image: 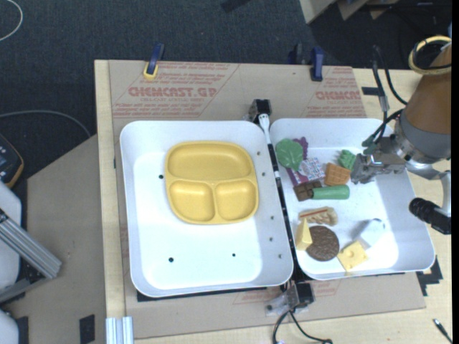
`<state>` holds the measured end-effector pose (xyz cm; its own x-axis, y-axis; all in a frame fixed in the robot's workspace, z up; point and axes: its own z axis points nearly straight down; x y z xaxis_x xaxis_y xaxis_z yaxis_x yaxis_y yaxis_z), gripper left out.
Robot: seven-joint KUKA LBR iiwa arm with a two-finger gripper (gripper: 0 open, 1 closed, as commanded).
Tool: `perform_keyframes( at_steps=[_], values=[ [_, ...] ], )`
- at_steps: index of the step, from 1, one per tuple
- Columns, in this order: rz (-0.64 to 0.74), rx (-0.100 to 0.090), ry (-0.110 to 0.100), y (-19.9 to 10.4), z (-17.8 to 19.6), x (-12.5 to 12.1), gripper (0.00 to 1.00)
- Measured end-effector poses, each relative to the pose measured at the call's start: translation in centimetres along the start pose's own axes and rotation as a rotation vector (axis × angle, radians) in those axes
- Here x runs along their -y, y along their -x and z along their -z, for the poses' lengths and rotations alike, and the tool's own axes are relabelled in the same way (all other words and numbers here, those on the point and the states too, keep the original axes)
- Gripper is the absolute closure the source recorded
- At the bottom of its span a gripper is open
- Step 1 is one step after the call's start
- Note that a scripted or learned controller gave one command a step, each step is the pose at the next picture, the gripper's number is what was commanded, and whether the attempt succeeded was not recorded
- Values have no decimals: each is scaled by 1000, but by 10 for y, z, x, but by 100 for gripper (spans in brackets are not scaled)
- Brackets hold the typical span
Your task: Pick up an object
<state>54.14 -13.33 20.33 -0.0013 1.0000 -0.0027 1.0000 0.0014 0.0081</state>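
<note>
You have two white bins side by side on the bench. The left bin (143,213) holds a single yellow divided plate (211,180), lying flat in the bin's upper half, with one long compartment at the top and two smaller ones below it; all three compartments are bare.

The right bin (401,221) carries the loose objects. Near its upper left sits a green leafy piece (289,152) with a purple item (303,146) touching its right side and a patterned wrapper (311,168) just below. A dark brown block (303,190) lies beside a green cylinder (330,191), which rests on its side. An orange-brown piece (337,173) sits just above the cylinder, and a small light green piece (347,158) lies just beyond it. Lower down you will find a tan strip (318,214), a dark round cookie (323,243) overlapping a pale yellow wedge (305,233), a yellow cheese block (352,255) and a whitish object (371,229) near it.

The gripper (363,168) hangs over the right bin's upper right area, just beside the small light green piece and the orange-brown piece. You cannot tell from this view how its tips are set, and nothing is visibly held.
</note>
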Motion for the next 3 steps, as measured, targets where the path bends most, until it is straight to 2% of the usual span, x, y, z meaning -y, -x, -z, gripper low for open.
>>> perform_keyframes(
  at_steps=[1, 2, 3],
  values=[
    [0, -1, -4, 0, 23, -1, 100],
    [1, -5, -12, -35, 24, 32, 100],
    [4, -6, -11, -82, 33, 53, 100]
  ],
)
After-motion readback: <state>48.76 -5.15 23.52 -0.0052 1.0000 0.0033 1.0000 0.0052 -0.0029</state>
